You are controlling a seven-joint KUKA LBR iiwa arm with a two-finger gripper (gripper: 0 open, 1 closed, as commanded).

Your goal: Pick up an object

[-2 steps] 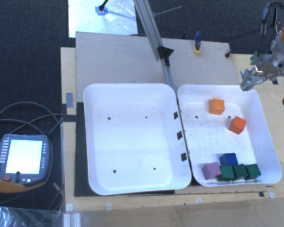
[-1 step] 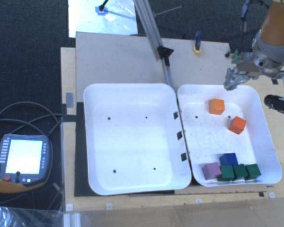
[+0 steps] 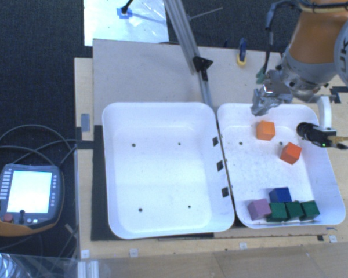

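Observation:
My gripper [image 3: 262, 107] hangs over the back of the right bin [image 3: 325, 172], just above and left of an orange cube [image 3: 265, 130]. Nothing shows between its fingers. A second, redder orange cube [image 3: 290, 153] lies further right in the same bin. At the bin's front edge sit a purple block [image 3: 258, 208], a blue block [image 3: 280, 195] and two green blocks [image 3: 276, 211] [image 3: 308, 209], packed close together.
The left bin [image 3: 156, 167] adjoins the right one along a shared middle rim. A slanted metal pole [image 3: 185, 33] crosses behind the bins. A black fitting [image 3: 313, 133] sticks over the right bin's right rim. A teach pendant [image 3: 26, 198] lies far left.

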